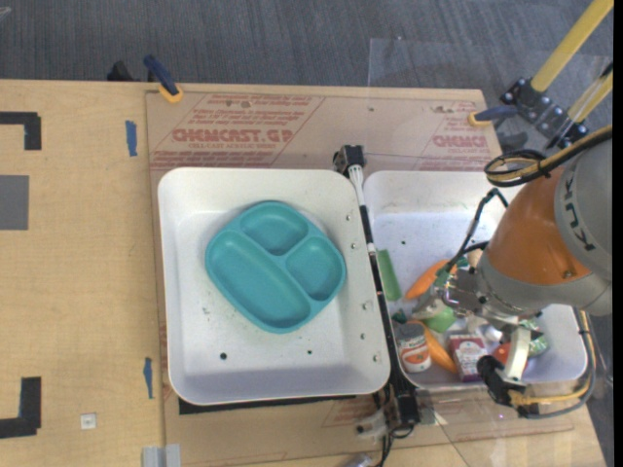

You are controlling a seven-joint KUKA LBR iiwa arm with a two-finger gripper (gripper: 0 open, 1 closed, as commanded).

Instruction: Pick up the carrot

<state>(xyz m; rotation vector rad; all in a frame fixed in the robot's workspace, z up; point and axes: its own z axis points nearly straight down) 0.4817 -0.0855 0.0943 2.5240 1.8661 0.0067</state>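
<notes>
Carrot [425, 281] lies at 9 o'clock of gripper [450, 297], right bin [409, 197], amid clutter. Finger state: cannot tell. Risk: neighbouring green item [388, 273] or can [415, 347] gets grabbed instead.

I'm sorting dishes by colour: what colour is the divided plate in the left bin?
Teal, plain and unpatterned: the divided plate, seen clearly in the camera view.

Grey arm [574, 222] with orange band, reaching in from the right, hand [458, 295] low.
</notes>
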